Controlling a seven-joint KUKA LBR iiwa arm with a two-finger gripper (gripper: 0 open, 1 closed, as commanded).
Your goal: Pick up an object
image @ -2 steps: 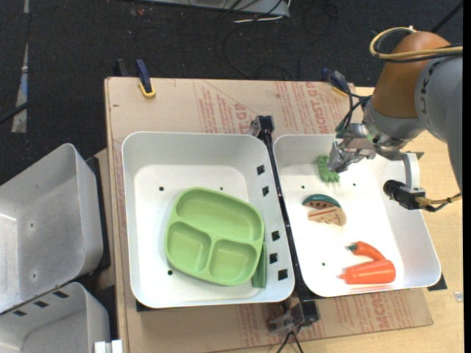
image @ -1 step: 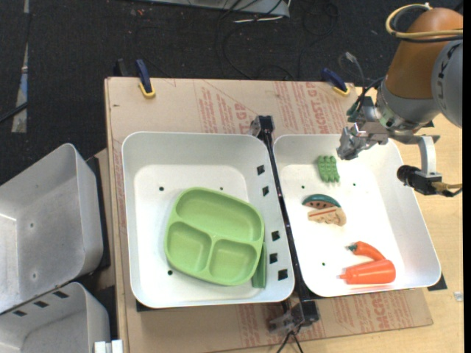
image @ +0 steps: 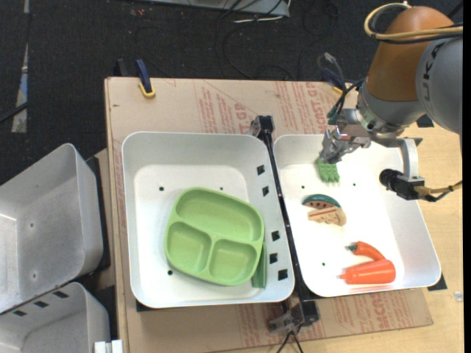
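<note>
Camera view. You see the arm (image: pixel 412 57) reaching in from the right, its gripper (image: pixel 337 149) low over the far corner of the right bin (image: pixel 423 226). A small green toy (image: pixel 328 170) hangs from the fingertips, pinched at its top, so the fingers are clenched on it; it lies just above or barely touching the bin floor, and you cannot tell which. The grasp at the top edge probably leaves room for a straight lift. Count in the right bin: one green toy, one sandwich-like piece (image: pixel 324 209) mid-bin, one orange carrot (image: pixel 369 269) near the front. The left bin (image: pixel 140 160) holds one green tray (image: pixel 214 235) with three compartments, resting flat, well apart from the gripper. Bins: two, side by side.
</note>
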